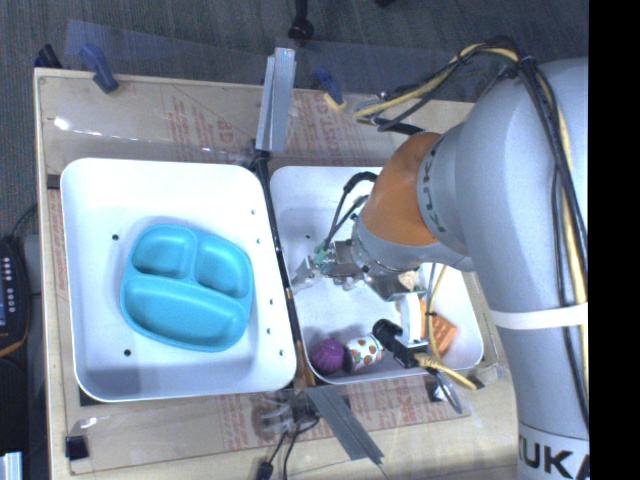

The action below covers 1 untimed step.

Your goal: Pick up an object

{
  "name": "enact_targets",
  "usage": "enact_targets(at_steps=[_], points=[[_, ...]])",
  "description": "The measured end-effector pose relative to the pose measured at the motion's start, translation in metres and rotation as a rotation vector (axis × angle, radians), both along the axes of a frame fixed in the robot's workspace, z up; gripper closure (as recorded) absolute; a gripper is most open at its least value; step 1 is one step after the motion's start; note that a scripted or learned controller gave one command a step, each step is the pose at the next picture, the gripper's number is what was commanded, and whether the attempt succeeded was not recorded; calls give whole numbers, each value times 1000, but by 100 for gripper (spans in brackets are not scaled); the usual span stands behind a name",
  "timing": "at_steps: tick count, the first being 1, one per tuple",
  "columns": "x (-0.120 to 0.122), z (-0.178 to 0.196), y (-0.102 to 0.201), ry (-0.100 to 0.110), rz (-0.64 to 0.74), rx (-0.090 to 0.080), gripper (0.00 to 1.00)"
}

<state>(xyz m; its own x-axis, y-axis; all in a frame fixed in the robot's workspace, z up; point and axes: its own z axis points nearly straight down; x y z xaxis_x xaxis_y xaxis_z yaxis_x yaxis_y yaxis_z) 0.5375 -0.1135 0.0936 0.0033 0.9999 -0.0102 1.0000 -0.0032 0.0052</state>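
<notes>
Right bin (310, 208), near wall: purple ball (327, 354), just beside a small speckled item (365, 352); orange piece (443, 334) toward the near right corner. Ball judged light, smooth, apt to roll; best taken from above, across its widest part, clear of the bin wall. Mid-bin: pincer (335, 261), apart from the ball; open or closed, cannot tell. Left bin (90, 198): blue divided tray (190, 288).

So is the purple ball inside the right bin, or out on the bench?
Inside. The purple ball lies on the white floor of the right bin, near its front wall, beside a small patterned object.
</notes>
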Motion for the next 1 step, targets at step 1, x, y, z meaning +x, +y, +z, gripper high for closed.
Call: enact_targets(at_steps=[1], points=[[-57, -1, -5, 5, 4, 4, 0]])
